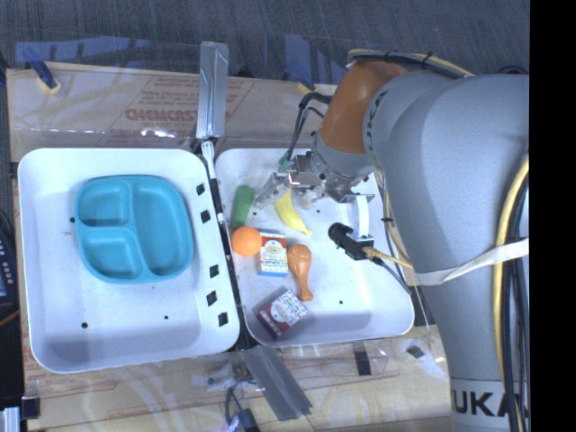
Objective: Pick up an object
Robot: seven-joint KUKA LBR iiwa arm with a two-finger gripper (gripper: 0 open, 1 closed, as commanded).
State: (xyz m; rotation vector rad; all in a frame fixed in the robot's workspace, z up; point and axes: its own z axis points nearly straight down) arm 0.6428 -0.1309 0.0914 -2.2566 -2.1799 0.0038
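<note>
My gripper (286, 185) hangs low in the right bin (382, 309), its tip right at the upper end of a yellow banana (292, 214). Whether the banana is between the fingers is hidden by the wrist. A green cylinder (242, 204) lies just left of the banana. Below it sit an orange ball (246, 241), a small white and orange carton (273, 256), an orange drumstick-shaped toy (301, 268) and a dark red packet (282, 313).
The left bin (54, 331) holds a blue divided plate (135, 228). A ridge with black clips (216, 268) separates the bins. The big grey arm (450, 196) covers the right bin's right side. A black cable plug (346, 239) hangs by the wrist.
</note>
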